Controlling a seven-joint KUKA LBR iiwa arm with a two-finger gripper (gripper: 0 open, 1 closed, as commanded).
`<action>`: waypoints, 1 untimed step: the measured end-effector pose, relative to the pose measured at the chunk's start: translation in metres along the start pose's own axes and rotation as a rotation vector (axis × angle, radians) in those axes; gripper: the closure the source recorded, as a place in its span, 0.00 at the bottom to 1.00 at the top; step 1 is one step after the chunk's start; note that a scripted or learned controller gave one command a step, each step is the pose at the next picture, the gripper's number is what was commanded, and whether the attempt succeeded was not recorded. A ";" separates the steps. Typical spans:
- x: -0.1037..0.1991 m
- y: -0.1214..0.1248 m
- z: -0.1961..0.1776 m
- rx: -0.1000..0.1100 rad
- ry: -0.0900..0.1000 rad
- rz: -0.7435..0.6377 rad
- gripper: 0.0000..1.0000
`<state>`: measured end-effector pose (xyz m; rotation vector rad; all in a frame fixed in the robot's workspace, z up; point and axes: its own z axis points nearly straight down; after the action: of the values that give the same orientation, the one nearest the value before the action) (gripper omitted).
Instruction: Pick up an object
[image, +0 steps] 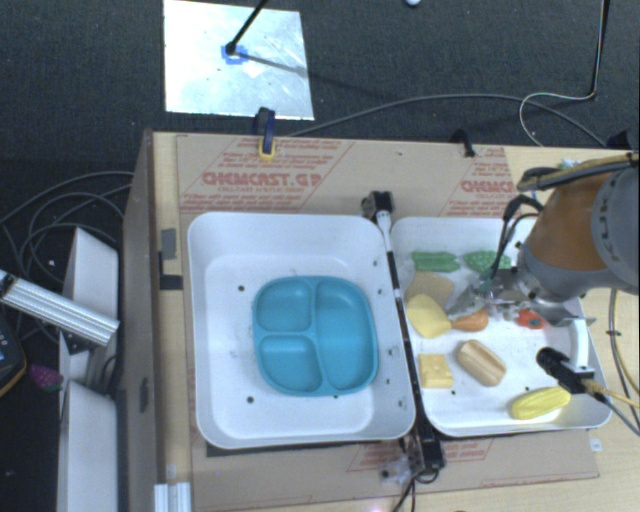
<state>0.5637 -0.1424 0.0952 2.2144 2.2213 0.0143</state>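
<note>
**Mia:** What is on the left?

**Ben:** The left bin (215, 250) is white. A blue plate (314, 333) with three parts lies flat in it. I see no food on the plate.

**Mia:** And the right bin (500, 425)?

**Ben:** That one holds the toy food. At the back lies a green bean pod (434, 261), with a green leafy piece (480, 262) next to it. Lower down is a yellow wedge (428, 318), and a yellow cracker square (435, 370) sits below that. A tan bread roll (480, 362) lies beside the square. A yellow lemon shape (540, 403) is near the front edge. An orange piece (471, 321) lies in the middle, and a small red thing (529, 319) is farther right, partly hidden.

**Mia:** Where is the gripper (478, 296)?

**Ben:** Low in the right bin, just above the orange piece. I think it wants that one. It is too blurry to say if the jaws are open or closed, so I cannot tell. I see nothing held between them.

**Mia:** What could go wrong?

**Ben:** The food is packed close. The jaws could bump the yellow wedge and push it away. The orange piece looks small and round, so it may slip out. Or the jaws may close on nothing.
</note>
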 end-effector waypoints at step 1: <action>-0.002 0.004 -0.015 -0.015 -0.006 0.000 1.00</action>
<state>0.5680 -0.1445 0.1107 2.2041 2.2105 0.0247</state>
